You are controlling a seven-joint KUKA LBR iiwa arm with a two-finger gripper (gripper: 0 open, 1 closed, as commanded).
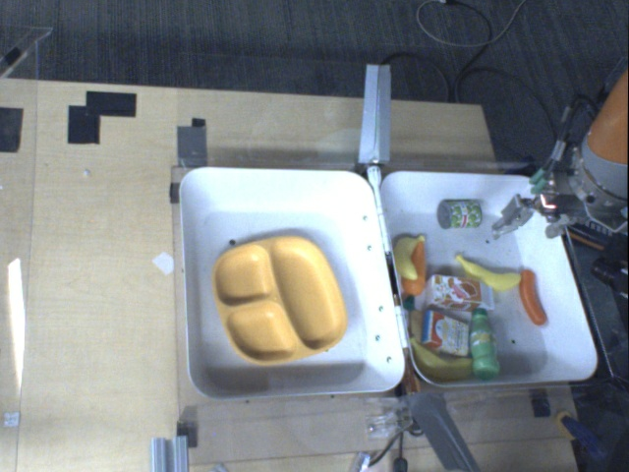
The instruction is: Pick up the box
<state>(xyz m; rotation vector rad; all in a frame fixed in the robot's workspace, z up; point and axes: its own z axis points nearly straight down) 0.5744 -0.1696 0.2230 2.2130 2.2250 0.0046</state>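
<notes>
A white and red carton box (454,291) lies flat in the middle of the right bin (565,357). A second small printed box (449,334) rests just below it, against a green bottle (482,342). My gripper (531,220) hangs over the bin's upper right part, above and to the right of both boxes. Its fingers are spread open, with nothing between them. It is clearly apart from the boxes.
A green can (460,213) lies left of the gripper. A banana (488,273), an orange sausage-shaped piece (532,296), a yellow and orange toy (411,259) and another banana (437,364) crowd around the boxes. The left bin (197,264) holds a yellow divided plate (280,296).
</notes>
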